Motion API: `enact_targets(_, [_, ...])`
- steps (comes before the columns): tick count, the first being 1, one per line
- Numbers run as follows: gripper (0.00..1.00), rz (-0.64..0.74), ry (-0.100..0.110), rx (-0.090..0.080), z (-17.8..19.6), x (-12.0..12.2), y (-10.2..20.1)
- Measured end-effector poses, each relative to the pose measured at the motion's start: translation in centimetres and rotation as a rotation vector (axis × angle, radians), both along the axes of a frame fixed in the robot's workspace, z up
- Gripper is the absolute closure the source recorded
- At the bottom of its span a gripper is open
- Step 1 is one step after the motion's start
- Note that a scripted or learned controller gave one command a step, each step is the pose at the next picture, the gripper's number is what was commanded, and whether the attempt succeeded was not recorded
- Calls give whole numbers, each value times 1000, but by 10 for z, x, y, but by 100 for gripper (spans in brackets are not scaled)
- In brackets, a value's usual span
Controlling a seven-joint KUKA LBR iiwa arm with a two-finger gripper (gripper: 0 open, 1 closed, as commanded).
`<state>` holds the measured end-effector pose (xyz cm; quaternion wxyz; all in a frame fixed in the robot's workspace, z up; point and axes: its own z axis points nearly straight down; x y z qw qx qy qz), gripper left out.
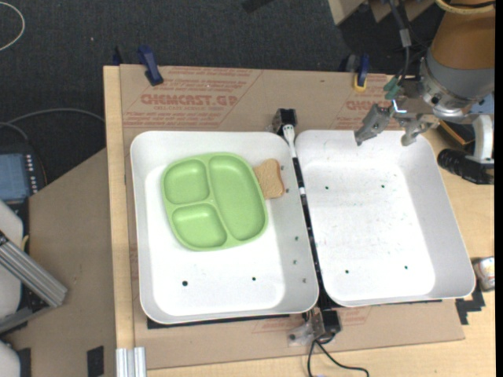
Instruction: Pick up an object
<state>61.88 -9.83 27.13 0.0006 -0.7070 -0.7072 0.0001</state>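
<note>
A green divided plate (214,201) lies in the left bin (157,289). A tan sponge-like block (270,179) rests against the plate's right rim. My gripper (388,129) hangs open over the far edge of the right bin (385,242), its two fingers spread with nothing between them. It is well to the right of both objects.
The two white bins sit side by side on a cardboard sheet (196,93). A black and white tool (288,129) lies along the seam between the bins at the back. Blue clamps (149,65) hold the cardboard's far edge.
</note>
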Motion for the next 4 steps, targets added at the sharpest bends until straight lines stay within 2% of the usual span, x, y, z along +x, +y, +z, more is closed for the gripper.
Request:
enact_targets(1, [0, 6, -14, 0, 111, -44, 46])
enact_targets(2, [0, -3, -24, -4, 276, -112, 16])
enact_targets(3, [0, 7, 1, 1, 264, -141, 92])
enact_targets(4, [100, 1, -4, -1, 275, -139, 88])
